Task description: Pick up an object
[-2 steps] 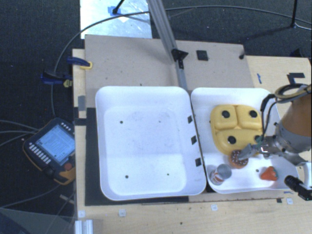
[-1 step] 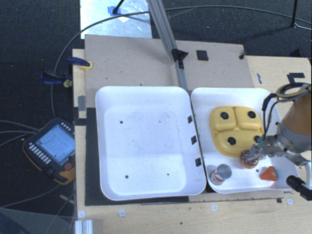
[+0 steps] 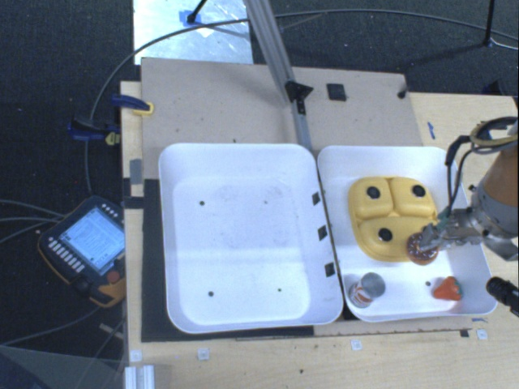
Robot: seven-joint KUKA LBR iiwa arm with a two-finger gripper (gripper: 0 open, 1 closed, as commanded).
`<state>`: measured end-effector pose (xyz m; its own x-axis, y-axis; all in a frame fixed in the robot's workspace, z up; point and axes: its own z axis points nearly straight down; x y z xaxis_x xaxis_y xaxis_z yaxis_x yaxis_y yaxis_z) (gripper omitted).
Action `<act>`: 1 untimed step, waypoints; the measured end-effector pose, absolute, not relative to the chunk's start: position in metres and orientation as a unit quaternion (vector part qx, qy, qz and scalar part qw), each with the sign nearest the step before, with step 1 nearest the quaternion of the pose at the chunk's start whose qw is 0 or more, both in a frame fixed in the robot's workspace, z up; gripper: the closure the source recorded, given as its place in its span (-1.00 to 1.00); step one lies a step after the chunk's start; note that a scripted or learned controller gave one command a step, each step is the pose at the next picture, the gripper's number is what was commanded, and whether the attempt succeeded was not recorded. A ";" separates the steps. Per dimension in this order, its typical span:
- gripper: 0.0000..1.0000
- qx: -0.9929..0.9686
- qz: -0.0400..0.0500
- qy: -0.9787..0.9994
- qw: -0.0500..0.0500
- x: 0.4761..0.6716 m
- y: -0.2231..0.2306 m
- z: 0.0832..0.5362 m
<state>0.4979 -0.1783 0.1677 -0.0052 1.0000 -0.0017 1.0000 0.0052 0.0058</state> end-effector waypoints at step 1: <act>1.00 0.705 0.001 0.709 0.002 0.505 -0.170 0.224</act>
<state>0.5053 -0.1705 0.2239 -0.0059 1.0000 -0.0017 1.0000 0.0059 0.0052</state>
